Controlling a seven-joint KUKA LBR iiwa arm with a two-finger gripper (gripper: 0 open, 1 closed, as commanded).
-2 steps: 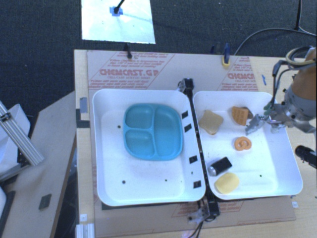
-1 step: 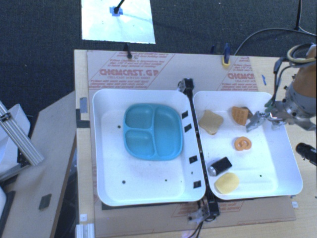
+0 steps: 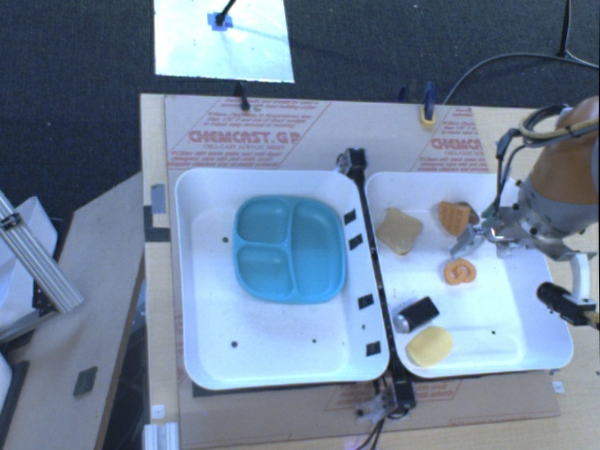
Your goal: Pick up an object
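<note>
- Gripper (image 3: 466, 242): metallic, grey, hanging over the right bin (image 3: 539, 350), between the waffle-like piece and the ring; fingers too small and blurred, so open or closed cannot be told; nothing seen held.
- Arm (image 3: 562, 181): rounded, orange-brown and grey, entering from the right, partly cut off by the frame edge, covering part of the bin's far right wall.
- Waffle-like piece (image 3: 454, 217): orange, gridded surface, just beside the gripper.
- Ring (image 3: 459, 272): small, orange, pretzel-like, lying flat just below the gripper.
- Tan piece (image 3: 399, 230): flat, irregular, like bread, near the divider.
- Black block (image 3: 417, 312): small, dark, with a shiny grey end; exact form hard to make out.
- Yellow lump (image 3: 429, 345): smooth, rounded, near the front wall.
- Left bin (image 3: 211, 345): white, shallow, rounded corners, holding a blue plate (image 3: 287, 249): plastic-looking, three compartments.
- Board (image 3: 244, 129) under both bins: brownish, red printed lettering, partly hidden.
</note>
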